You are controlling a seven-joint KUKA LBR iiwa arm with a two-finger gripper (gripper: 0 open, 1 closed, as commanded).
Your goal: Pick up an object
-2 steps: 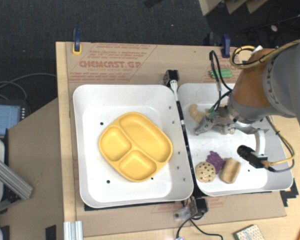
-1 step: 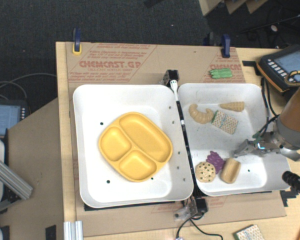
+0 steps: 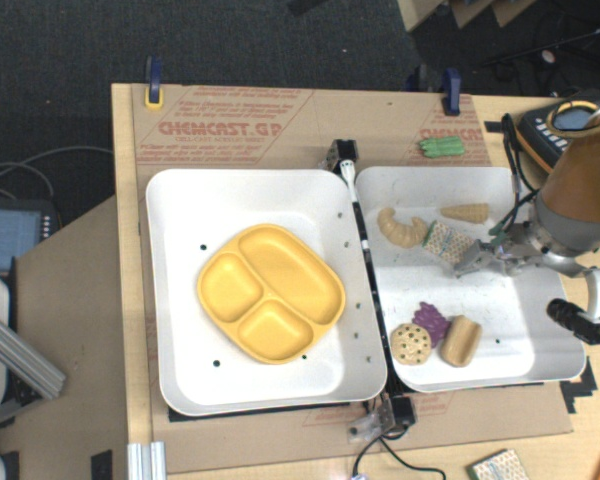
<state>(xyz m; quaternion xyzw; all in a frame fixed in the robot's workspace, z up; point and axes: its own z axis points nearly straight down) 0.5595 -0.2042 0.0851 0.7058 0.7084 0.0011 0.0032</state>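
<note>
Two white bins sit side by side on the worktop (image 3: 130, 268); the left bin (image 3: 170, 228) carries a yellow divided plate (image 3: 270, 293). In the right bin (image 3: 520, 338) lie a croissant (image 3: 403, 228), a cone-shaped piece (image 3: 465, 212), a patterned packet (image 3: 445, 240), a cookie (image 3: 411, 342), a purple piece (image 3: 431, 320) and a tan cylinder (image 3: 461, 341). The hand (image 3: 477, 258) hangs low just beside the packet, and I cannot tell whether it is open or closed. Judging by this, the approach step is in hand: next comes settling over the packet and closing on it squarely.
</note>
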